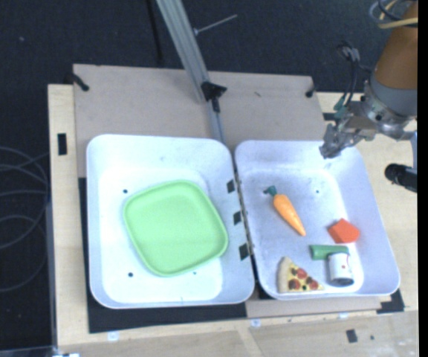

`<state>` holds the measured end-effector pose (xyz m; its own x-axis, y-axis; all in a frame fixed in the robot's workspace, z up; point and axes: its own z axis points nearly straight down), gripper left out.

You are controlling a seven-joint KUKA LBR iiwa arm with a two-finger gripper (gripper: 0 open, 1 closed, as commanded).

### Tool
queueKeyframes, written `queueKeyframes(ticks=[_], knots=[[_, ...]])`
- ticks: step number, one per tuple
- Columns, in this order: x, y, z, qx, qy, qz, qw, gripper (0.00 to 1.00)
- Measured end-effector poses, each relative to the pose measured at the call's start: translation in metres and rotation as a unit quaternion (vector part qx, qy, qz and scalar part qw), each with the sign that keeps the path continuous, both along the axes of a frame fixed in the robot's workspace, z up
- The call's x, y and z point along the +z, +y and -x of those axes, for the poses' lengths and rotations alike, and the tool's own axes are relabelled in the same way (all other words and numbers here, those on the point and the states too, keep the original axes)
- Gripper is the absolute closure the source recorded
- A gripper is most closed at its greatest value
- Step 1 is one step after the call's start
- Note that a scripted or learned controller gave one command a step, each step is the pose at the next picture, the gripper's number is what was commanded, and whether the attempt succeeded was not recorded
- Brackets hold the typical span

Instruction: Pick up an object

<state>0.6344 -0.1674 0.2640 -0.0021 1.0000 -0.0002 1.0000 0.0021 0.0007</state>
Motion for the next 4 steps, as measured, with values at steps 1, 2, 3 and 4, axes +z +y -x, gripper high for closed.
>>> queueKeyframes(ticks=[1,2,3,4], knots=[[-0.011,0.047,0.002,0.000,0.000,-0.0002,1.0000,1.00],[-0.022,0.094,0.014,0.000,0.000,-0.0002,1.0000,1.00],[-0.032,0.142,0.020,0.000,0.000,-0.0003,1.0000,1.00],[-0.037,0.189,0.027,0.001,0.000,-0.0005,1.0000,1.00]])
